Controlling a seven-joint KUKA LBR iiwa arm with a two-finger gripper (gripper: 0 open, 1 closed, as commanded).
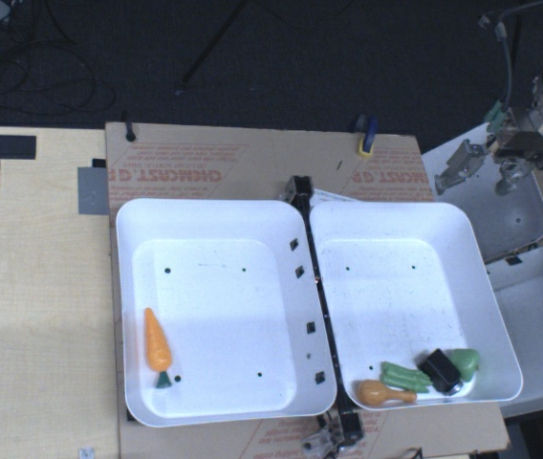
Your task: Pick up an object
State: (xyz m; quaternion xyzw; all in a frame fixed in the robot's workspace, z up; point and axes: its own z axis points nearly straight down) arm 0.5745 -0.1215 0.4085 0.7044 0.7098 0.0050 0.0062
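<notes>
The gripper [497, 157] hung off the right bin's [398, 220] far corner; whether it was open or shut could not be told. The best target was probably the lone carrot [157, 341] in the left bin [205, 214], approached across its width. Count: two bins, one carrot, four clustered items [424, 377] in the right bin's near corner.

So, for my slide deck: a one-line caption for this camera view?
Two white bins: a toy carrot left, four small objects clustered right, gripper parked aside.

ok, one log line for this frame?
gripper: beyond right bin, top right | carrot: left bin | no grasp
</notes>
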